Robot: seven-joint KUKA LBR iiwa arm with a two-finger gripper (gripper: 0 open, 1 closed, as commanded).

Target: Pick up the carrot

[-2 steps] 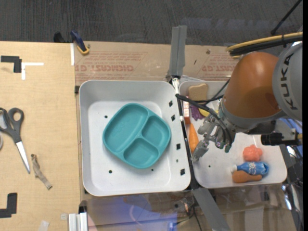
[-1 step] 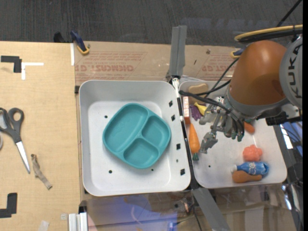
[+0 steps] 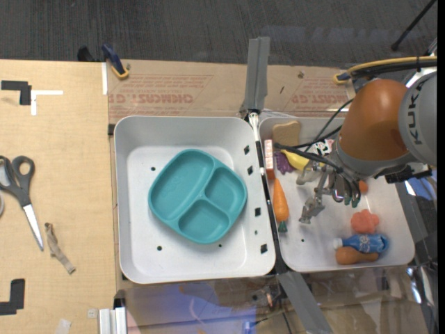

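Against the right bin's left wall lies the carrot (image 3: 279, 202) — slim, orange, upright — beside the claw (image 3: 311, 207), fingers apart.

The grey arm (image 3: 407, 127) is seen reaching in from the right edge of the frame, its orange band (image 3: 372, 120) bulking large at centre right. The tool (image 3: 313, 204) is hung below and left of it, pointed downward, nothing gripped between its fingers.

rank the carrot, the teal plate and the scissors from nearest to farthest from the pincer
Measured from the pincer in the right bin:
1. Carrot, just to its left by the bin's left wall.
2. Teal plate, in the left bin.
3. Scissors, on the bench at far left.
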